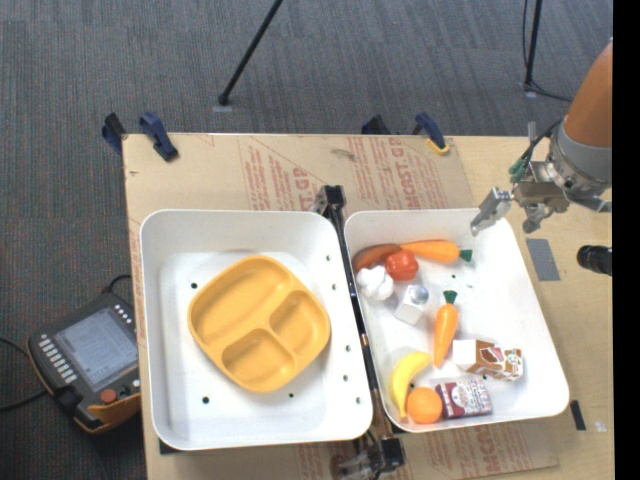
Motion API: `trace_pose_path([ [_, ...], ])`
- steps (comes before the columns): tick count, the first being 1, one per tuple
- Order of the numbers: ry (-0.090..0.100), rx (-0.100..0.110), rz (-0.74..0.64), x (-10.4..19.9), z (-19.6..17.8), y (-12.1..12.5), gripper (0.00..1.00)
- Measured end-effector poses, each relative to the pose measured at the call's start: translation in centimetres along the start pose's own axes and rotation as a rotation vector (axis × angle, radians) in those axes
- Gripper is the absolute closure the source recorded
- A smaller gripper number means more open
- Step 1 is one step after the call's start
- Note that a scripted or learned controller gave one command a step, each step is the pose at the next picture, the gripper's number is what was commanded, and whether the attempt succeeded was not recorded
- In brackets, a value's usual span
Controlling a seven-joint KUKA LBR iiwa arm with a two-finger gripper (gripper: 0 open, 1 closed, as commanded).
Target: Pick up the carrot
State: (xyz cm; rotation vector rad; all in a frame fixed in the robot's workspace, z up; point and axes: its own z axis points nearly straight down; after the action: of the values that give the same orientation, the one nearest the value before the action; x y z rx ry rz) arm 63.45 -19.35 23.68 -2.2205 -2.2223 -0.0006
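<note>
Orange band above a grey wrist, metallic grey end effector (512, 208) with thin angular fingers

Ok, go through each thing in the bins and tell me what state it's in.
Claw: open, holding nothing, above the right bin's far corner.
Carrot: lying loose in the right bin, stem away from the camera.
Second carrot: lying sideways at the far end.
Banana: lying, curved, unpeeled.
Yellow plate: right side up in the left bin.

My workspace is evenly and brightly lit, apparently from overhead. Shadows under the yellow plate (260, 322) are soft and short. The white bins (160, 268) verge on overexposure. Overall focus is slightly soft; no edge distortion noted.
</note>
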Motion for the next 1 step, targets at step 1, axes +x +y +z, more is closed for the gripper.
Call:
trace_pose_path([
  [1, 0.001, 0.003, 0.001, 0.42, 14.95, -3.88, 0.00],
])
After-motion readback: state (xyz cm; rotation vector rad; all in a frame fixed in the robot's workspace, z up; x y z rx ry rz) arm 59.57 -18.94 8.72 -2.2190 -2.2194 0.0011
